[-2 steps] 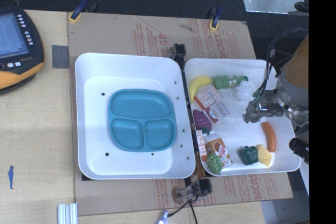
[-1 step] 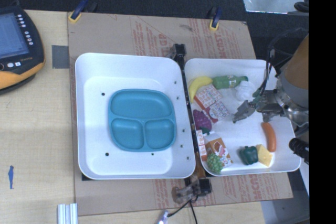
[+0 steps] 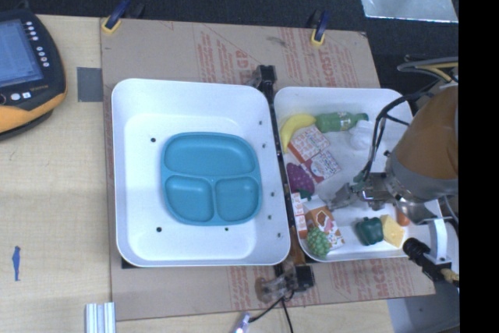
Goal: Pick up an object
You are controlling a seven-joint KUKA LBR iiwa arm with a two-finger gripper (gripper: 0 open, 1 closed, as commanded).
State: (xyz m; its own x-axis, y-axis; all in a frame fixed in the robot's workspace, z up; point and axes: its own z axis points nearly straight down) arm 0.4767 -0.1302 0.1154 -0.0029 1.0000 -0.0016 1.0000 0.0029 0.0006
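Two white bins (image 3: pixel 125 168), one blue plate (image 3: pixel 210 175).

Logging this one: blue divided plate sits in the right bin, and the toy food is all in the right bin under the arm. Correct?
Not quite. The camera view shows the blue plate in the left bin, not the right. The rest holds: the toy food, such as the banana and grapes, lies in the right bin under the arm.

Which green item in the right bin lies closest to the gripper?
The dark green pepper-like piece, just below the gripper. The green bottle lies at the bin's far side; the green grapes sit near the front-left corner.
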